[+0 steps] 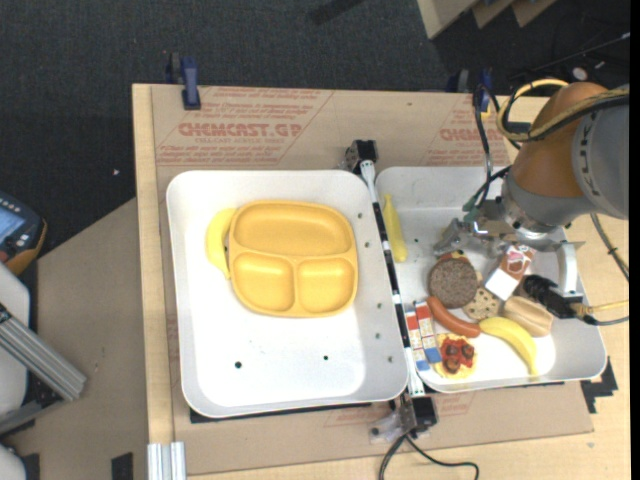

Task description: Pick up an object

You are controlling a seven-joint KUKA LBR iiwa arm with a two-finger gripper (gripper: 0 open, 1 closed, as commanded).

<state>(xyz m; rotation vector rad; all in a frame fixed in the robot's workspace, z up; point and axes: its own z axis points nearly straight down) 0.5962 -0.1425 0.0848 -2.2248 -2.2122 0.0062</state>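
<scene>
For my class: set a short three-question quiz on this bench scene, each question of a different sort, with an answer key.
1. True or false: the yellow divided tray lies in the right bin.
2. Multiple choice: which item lies nearest the right bin's front rim? A) the brown round patty B) the banana C) the yellow strip by the divider
3. Fill in: the arm's gripper is over the ____ bin.

Key
1. False: it lies in the left bin.
2. B.
3. right.
</scene>
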